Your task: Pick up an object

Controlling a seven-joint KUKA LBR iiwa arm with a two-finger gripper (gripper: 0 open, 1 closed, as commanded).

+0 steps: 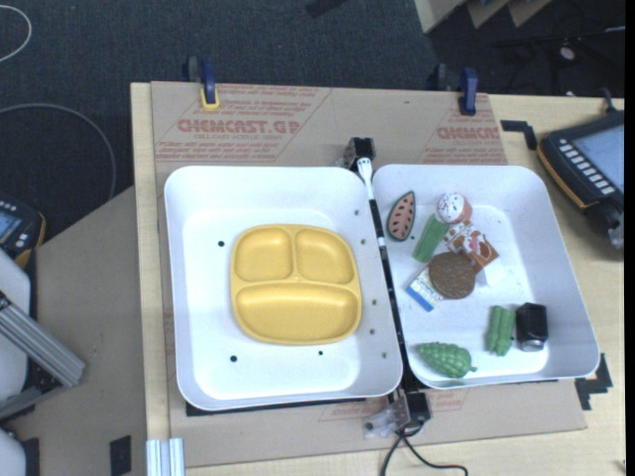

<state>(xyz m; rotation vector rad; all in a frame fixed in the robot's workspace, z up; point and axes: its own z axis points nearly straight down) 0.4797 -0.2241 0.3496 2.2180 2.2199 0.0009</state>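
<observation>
Whether the claw was spread or pressed together could not be told. Two white bins sat side by side. The right bin (pixel 562 256) held nine loose objects: one watermelon slice (pixel 401 216), one white ball (pixel 451 206), one green cylinder (pixel 431 238), one red-and-white packet (pixel 472 245), one brown disc (pixel 453 276), one blue-edged card (pixel 421 292), one green pickle (pixel 498 328), one black block (pixel 531 325) and one bumpy green piece (pixel 444 359). The left bin (pixel 189 266) held one yellow plate (pixel 295 284) with three compartments.
</observation>
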